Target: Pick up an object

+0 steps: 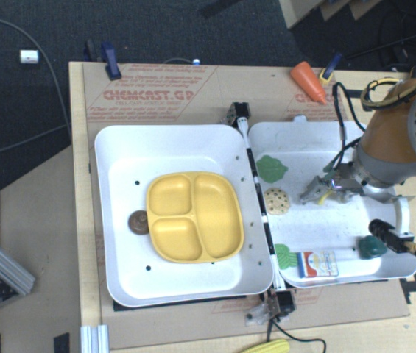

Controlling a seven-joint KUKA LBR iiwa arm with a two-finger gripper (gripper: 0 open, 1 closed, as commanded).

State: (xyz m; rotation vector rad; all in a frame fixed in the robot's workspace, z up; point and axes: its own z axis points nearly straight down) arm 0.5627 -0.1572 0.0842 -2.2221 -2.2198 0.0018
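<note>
A speckled cookie point(276, 200) lies against the right bin's point(296, 134) left wall, just beside the tool point(318, 191), whose grip state cannot be told, and a descent may jam against the wall or miss.

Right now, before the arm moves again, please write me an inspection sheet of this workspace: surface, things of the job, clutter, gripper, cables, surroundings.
Surface: cardboard-covered bench bearing a left bin and a right bin.
Job's things: left bin holds a yellow divided plate with a brown round piece at its left edge. Right bin holds a green leaf, a speckled cookie, a small green piece, a printed packet and a dark teal object.
Clutter: orange carrot-like toy on the bench, outside the bins.
Gripper: gripper low over the right bin, right of the cookie, nothing seen between its fingers.
Cables: black cables along the arm; grey cable on the floor.
Surroundings: dark carpet.
</note>
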